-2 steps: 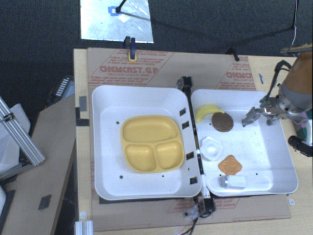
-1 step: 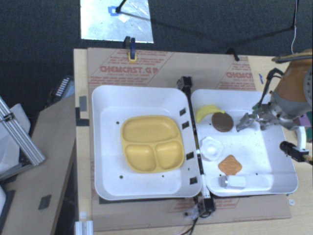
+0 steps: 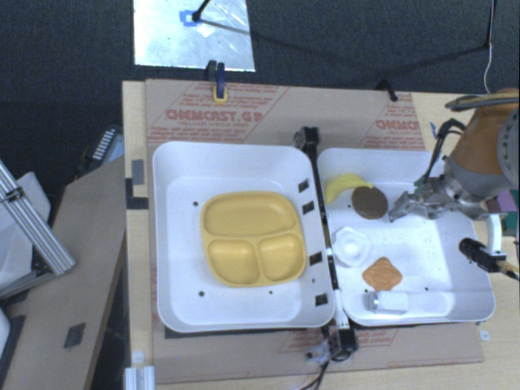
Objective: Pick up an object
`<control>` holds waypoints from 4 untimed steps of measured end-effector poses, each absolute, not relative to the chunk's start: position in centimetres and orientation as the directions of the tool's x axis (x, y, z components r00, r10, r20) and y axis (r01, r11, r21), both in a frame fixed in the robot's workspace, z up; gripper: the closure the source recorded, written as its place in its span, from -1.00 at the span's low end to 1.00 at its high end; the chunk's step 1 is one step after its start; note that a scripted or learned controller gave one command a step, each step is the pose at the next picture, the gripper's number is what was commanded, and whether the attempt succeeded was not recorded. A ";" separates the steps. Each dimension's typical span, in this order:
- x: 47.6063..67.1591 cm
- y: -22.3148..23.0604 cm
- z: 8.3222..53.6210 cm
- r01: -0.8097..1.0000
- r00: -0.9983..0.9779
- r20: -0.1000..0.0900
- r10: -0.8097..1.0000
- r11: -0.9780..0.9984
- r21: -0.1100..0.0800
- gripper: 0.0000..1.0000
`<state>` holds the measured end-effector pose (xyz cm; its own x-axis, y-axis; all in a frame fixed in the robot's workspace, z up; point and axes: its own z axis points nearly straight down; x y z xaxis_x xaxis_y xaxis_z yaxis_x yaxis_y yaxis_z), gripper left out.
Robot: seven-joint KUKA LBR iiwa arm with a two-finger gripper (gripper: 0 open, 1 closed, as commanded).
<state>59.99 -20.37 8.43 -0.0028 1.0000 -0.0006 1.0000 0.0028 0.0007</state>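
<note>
On the left side of the frame we see the left bin (image 3: 175, 177) with a yellow plate (image 3: 248, 238) in its middle. The plate has three parts.

Next comes the right bin (image 3: 475, 295), where the things to pick lie. A yellow banana (image 3: 343, 185) sits at the upper left of this bin, and a brown round thing (image 3: 370, 202) touches it. Below them are a small white cup (image 3: 351, 246), an orange cracker (image 3: 382, 275) and a white block (image 3: 388, 301) near the lower edge.

At the right of the frame the gripper (image 3: 398, 212) hangs just beside the brown round thing. We see nothing held in it.

We think the brown round thing is the nearest pick. To do it well, we should line up over its middle, keep off the banana, go straight down, then squeeze.
</note>
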 end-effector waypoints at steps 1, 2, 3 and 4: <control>60.1 -20.4 9.6 1.000 -0.004 -0.002 1.000 0.004 0.005 1.00; 59.6 -20.4 14.3 1.000 -0.001 -0.002 1.000 0.001 0.005 1.00; 59.2 -20.4 18.8 1.000 -0.003 -0.002 1.000 0.003 0.006 1.00; 59.3 -20.4 20.7 1.000 -0.004 -0.001 1.000 0.004 0.004 1.00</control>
<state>59.32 -20.38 20.72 -0.0043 1.0000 -0.0012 1.0000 0.0043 0.0037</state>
